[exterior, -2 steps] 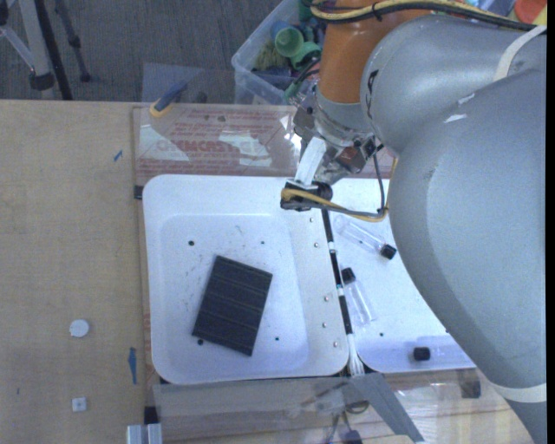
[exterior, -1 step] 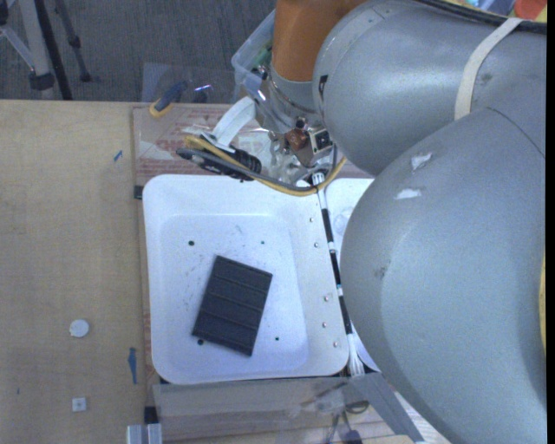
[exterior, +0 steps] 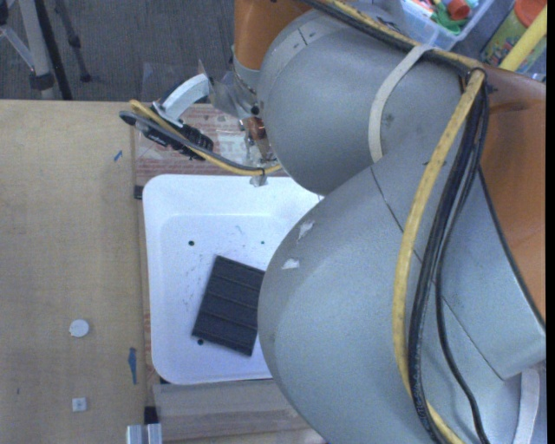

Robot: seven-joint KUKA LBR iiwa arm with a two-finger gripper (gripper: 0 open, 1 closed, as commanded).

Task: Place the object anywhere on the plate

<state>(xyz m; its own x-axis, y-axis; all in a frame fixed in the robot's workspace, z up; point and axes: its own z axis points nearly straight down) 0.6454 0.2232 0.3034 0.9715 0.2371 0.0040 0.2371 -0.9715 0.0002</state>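
A dark ribbed rectangular slab [exterior: 230, 305] lies flat and slightly turned in the near white bin [exterior: 165, 217], towards its lower middle. The grey arm [exterior: 373, 260] reaches in from the right and covers most of the view, including the bin's right part. Its orange band [exterior: 260, 30] is at the top. Below that, the gripper [exterior: 253, 143] points down just beyond the bin's far rim, well away from the slab. A white curved piece [exterior: 185, 92] shows at the gripper's left; I cannot tell what it is.
Black and yellow cables [exterior: 173, 134] run from the wrist across the strip beyond the bin. The tan bench top [exterior: 69, 225] spreads to the left with a small white disc [exterior: 79, 328] on it. Coloured clutter [exterior: 451, 13] sits at the top right.
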